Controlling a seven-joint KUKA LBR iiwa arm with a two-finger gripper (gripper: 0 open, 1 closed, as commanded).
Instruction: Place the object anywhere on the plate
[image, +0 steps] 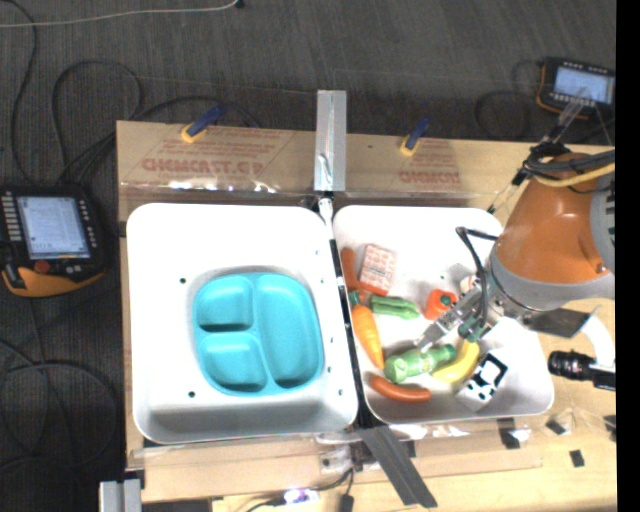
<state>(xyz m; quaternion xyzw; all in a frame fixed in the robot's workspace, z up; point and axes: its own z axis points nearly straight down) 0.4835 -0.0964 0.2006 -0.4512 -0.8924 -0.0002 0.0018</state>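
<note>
In the left white bin (160, 400), a turquoise three-compartment plastic plate (258, 331), bare. In the right white bin (520, 400), a long orange toy carrot (367, 334), green toy vegetable (415, 362), yellow toy banana (456, 364), clustered together. Above these, reaching in from the right and angled down-left, the gripper (452, 330) of the grey-and-orange arm (550, 250); grip state impossible to tell.
</note>
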